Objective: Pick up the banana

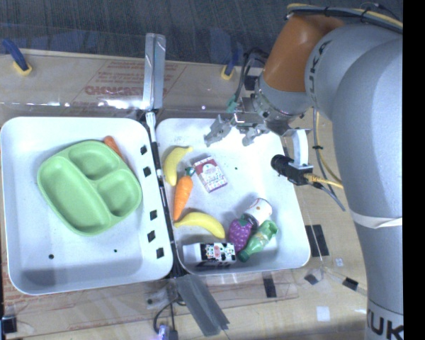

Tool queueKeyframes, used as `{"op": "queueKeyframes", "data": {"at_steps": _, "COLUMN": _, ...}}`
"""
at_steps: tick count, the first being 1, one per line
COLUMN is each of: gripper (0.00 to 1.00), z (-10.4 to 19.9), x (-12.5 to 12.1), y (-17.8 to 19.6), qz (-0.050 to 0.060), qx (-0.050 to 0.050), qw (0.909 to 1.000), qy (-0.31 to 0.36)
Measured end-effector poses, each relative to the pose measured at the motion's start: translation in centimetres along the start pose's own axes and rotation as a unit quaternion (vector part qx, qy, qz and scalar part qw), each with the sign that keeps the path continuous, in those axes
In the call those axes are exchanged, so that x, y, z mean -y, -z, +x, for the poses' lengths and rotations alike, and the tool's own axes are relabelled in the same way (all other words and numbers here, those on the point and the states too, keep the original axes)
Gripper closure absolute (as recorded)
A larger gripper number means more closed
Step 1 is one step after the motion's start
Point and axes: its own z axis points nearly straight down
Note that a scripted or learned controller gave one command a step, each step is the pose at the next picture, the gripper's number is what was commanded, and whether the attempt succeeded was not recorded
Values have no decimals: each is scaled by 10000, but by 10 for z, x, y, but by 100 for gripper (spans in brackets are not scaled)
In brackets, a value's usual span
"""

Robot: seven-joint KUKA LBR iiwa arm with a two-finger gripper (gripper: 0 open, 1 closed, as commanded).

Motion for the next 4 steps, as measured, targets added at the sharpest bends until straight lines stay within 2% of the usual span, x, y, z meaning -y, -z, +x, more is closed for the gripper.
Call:
{"op": "queueKeyframes", "data": {"at_steps": 1, "gripper": 0, "z": 16, "x": 73, "y": -64, "qz": 5, "qx": 2, "qw": 9990, "qy": 437}}
{"op": "queueKeyframes", "data": {"at_steps": 2, "gripper": 0, "z": 24, "x": 77, "y": -111, "qz": -1, "qx": 0, "qw": 9999, "qy": -159}}
{"op": "queueKeyframes", "data": {"at_steps": 3, "gripper": 0, "z": 45, "x": 69, "y": -11, "qz": -13, "qx": 0, "qw": 9990, "qy": 449}}
{"op": "queueKeyframes", "data": {"at_steps": 4, "gripper": 0, "z": 3, "x": 129, "y": -104, "qz": -104, "qx": 13, "qw": 9999, "qy": 104}}
